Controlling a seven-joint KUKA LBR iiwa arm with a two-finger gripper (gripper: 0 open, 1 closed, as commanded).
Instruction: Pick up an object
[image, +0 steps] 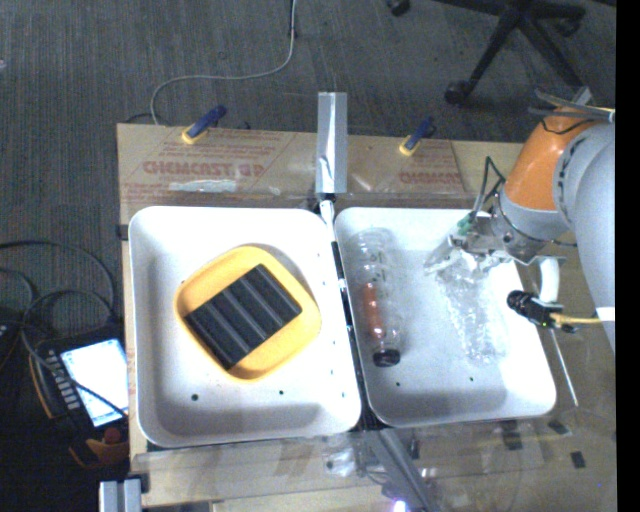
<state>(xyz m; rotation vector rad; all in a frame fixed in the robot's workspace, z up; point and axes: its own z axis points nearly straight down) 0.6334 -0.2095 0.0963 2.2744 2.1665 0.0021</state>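
One clear bottle (374, 295), left of fingers (470, 232)

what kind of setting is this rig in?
Likely a robotics lab or test cell, not a home. The two white bins sit on a board held by clamps, loose cables run over carpet, and an office chair base stands behind the bench.

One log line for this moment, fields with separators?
claw: over right bin | near: clear plastic piece, bottle | left bin: yellow tray
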